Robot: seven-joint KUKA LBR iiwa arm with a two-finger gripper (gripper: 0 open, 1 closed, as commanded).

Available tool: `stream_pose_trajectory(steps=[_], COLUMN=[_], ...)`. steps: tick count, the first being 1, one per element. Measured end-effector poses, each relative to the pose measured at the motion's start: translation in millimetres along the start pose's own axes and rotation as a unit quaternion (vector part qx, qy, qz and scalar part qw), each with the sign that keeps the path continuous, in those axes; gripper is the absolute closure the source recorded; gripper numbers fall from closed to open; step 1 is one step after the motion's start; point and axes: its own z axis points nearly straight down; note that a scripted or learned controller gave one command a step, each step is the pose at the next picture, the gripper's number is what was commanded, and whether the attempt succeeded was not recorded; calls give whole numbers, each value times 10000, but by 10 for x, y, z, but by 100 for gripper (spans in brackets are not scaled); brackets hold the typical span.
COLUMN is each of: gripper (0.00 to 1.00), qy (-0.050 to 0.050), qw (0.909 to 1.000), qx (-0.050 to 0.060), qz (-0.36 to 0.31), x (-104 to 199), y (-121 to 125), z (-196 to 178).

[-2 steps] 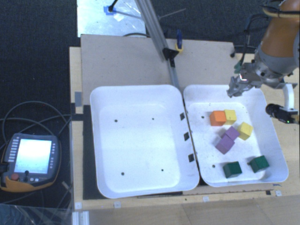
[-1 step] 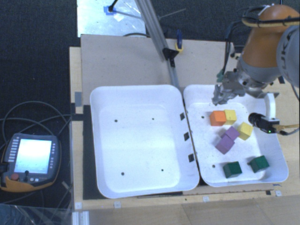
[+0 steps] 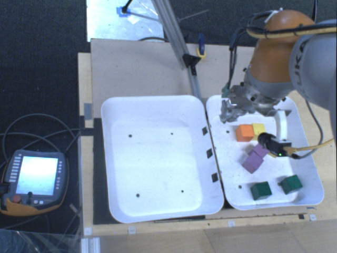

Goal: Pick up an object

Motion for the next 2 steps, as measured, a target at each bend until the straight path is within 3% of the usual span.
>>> stream_pose_trajectory(steps=[1, 2], gripper=[100, 100], qy=[3, 4], qw=[10000, 10000], qx=[-2, 13], qz=[1, 1], x=[475, 955], y=[-157, -522], z=[-35, 58])
